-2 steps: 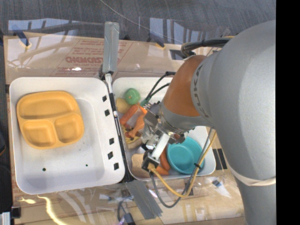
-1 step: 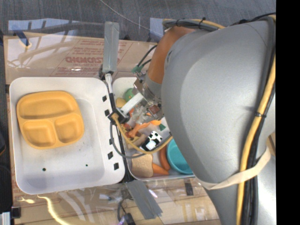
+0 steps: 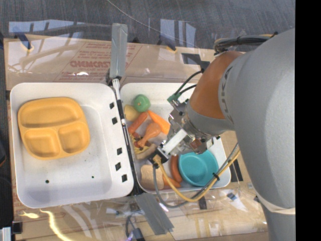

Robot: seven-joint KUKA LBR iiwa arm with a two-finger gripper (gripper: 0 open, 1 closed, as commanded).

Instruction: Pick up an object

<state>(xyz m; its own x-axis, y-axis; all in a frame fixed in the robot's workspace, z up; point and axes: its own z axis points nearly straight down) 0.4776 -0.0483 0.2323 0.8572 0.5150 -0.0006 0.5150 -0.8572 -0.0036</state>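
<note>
Nearest the camera, the front rim of the right bin (image 3: 220,181) sits beside a strip of grey tape on the bench (image 3: 75,64). A yellow cable loops over that rim.

Inside the right bin, at the front: a teal bowl (image 3: 196,167), upright and tilted slightly, with an orange sausage-shaped piece (image 3: 175,169) touching its left side. A tan bread-like piece (image 3: 148,174) lies in the front-left corner.

Above these, the arm (image 3: 235,94) enters from the right, its orange band above the wrist. The tool (image 3: 168,144) hangs low over the middle of the right bin, just above the toy food pile. Whether it is open, closed or gripping anything: cannot tell, as the wrist hardware hides it.

Candidate objects left of the tool: a tan drumstick piece (image 3: 152,130), an orange carrot (image 3: 158,121) and a second orange piece (image 3: 137,123), all touching or overlapping. Farther back are a pale round piece (image 3: 130,112) and a green apple (image 3: 141,103), near the far-left corner.

The left bin (image 3: 60,185) holds a yellow divided tray (image 3: 52,126), lying flat toward its far-left part.

Beyond both bins: brown cardboard with red print.
</note>
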